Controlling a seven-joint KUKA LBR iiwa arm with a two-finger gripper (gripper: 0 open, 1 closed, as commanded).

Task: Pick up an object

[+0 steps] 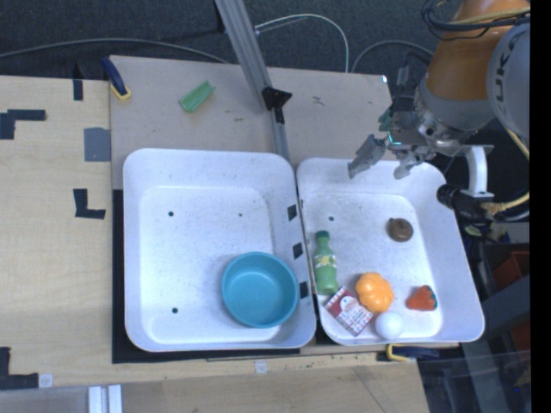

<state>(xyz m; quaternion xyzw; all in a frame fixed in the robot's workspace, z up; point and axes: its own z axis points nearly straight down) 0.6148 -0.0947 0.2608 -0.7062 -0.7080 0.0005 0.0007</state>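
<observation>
Nearest us, one small white ball (389,324) lies in the right white bin (456,256). Our pincer (384,167) hangs spread and empty over that bin's far edge, so we judge picking unstarted; next it must descend. One brown lump (399,229), one green bottle (325,263), one orange fruit (374,291).

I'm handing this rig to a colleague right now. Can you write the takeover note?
Gripper: open, holding nothing, hovering over the far edge of the right bin.
Right bin contents: green bottle, orange fruit, brown round object, red item, white ball, red-and-white packet.
Left bin: blue bowl.
Done: nothing picked.
Left: descend, grasp one object, lift.
</observation>
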